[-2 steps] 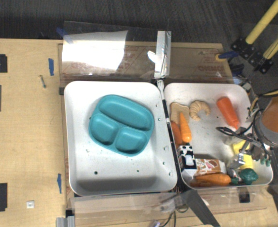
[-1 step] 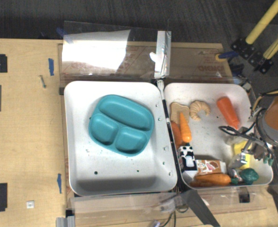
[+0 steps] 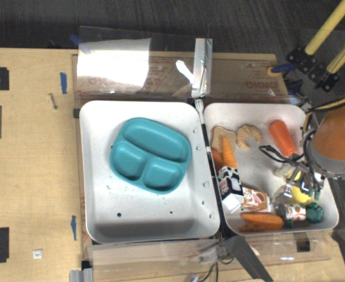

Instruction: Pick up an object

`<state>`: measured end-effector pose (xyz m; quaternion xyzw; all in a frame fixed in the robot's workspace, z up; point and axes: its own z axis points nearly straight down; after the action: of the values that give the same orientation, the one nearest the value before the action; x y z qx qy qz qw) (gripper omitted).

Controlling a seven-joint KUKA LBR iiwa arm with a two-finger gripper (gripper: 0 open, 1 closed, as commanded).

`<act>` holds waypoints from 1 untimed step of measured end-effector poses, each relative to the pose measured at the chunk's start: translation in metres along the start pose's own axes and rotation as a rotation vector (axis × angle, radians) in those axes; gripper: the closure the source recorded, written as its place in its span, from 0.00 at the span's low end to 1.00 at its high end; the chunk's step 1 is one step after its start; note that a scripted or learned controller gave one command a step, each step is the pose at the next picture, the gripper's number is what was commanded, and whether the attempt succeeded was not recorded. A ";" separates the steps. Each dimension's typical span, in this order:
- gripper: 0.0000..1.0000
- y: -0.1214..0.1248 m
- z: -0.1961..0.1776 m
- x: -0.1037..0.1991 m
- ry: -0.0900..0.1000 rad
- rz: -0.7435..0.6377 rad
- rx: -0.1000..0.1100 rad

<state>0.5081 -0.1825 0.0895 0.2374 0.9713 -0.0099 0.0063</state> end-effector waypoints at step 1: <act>0.00 0.001 0.001 -0.019 0.001 -0.324 -0.018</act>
<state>0.5254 -0.1899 0.0889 0.0776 0.9970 -0.0018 0.0064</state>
